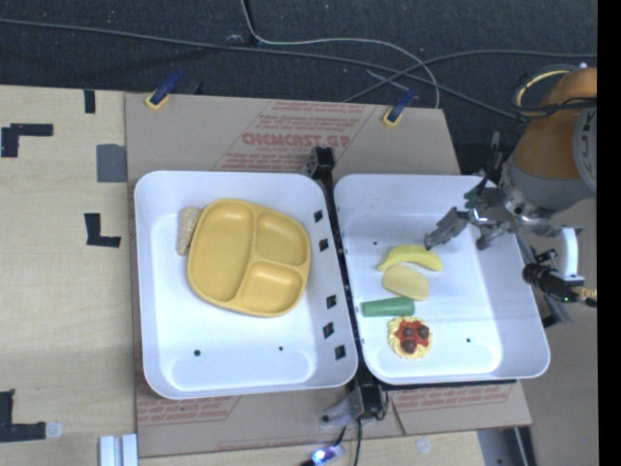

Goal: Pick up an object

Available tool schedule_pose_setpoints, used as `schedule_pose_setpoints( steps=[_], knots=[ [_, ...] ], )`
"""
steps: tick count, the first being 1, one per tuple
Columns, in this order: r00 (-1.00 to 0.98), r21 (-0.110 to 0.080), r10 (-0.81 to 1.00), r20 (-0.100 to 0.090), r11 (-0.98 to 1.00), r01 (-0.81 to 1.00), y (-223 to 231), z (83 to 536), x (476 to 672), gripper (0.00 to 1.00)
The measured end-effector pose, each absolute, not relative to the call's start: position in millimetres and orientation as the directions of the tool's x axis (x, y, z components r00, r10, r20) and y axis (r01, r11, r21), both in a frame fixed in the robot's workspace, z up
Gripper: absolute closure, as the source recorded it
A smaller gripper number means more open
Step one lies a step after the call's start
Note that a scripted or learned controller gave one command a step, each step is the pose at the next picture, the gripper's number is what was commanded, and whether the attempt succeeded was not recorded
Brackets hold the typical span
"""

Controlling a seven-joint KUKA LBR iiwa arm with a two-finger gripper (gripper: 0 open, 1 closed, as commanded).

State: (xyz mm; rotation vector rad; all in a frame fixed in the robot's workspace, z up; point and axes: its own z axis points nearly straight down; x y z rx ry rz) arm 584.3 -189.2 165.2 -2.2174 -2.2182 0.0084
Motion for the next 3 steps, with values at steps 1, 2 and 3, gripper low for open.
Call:
schedule_pose_setpoints(
  steps=[1, 2, 3],
  knots=[
    [-0.001, -0.008, 1.0, 0.0, 0.001, 1.0, -195, 104, 587.0, 0.0],
    [-0.002, 0.001, 1.0, -0.003, 0.002, 1.0, -195, 85, 587.9, 0.0],
    [-0.003, 0.005, 1.0, -0.005, 0.003, 1.0, -195, 97, 588.7, 1.0]
  ],
)
